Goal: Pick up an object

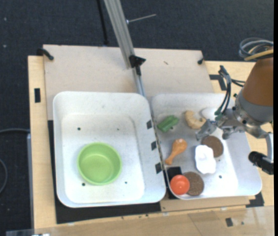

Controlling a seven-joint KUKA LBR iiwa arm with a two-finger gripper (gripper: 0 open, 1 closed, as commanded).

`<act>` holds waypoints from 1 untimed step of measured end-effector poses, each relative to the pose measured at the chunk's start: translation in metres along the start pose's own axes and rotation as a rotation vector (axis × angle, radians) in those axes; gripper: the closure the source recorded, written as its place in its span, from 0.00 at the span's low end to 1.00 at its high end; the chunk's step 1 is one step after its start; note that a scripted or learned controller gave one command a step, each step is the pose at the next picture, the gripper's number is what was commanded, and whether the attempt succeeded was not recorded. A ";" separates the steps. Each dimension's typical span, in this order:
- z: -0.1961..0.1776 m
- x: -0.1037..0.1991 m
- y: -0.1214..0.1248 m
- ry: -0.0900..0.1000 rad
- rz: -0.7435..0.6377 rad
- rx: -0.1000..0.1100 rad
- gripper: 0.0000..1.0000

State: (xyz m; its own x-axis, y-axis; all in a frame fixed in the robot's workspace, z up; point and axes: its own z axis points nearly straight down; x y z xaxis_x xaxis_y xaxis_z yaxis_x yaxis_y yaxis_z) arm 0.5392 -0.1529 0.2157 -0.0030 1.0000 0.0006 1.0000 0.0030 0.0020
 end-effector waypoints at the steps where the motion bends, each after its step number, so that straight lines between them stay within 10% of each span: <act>1: 0.000 0.000 0.000 0.000 0.001 -0.001 0.00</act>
